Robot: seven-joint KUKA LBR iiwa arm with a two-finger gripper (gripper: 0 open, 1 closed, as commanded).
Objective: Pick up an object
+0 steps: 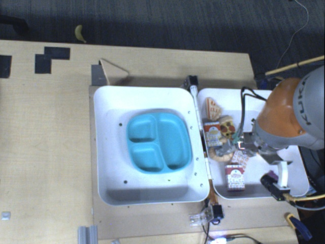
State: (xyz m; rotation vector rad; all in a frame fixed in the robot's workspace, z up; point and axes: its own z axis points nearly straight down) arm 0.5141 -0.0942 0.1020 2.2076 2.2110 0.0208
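The right bin [299, 184] holds several small items. A pizza-slice toy [213, 107] lies at its far left corner. Below it are a small red and white carton [213, 132] and a brown round snack [227, 126]. A pale cookie-like piece [221, 154] lies beside a red box [235, 177] near the bin's front. My gripper [240, 146] is low over the middle of this cluster, just right of the carton and above the red box. The grey wrist and orange band [279, 113] hide what lies under them.
The left bin [109, 136] holds a blue divided tray [159, 142]. A narrow divider [199, 131] runs between the two bins. Bare wooden bench [45, 151] stretches to the left, with black tape marks [51, 59] at the far left.
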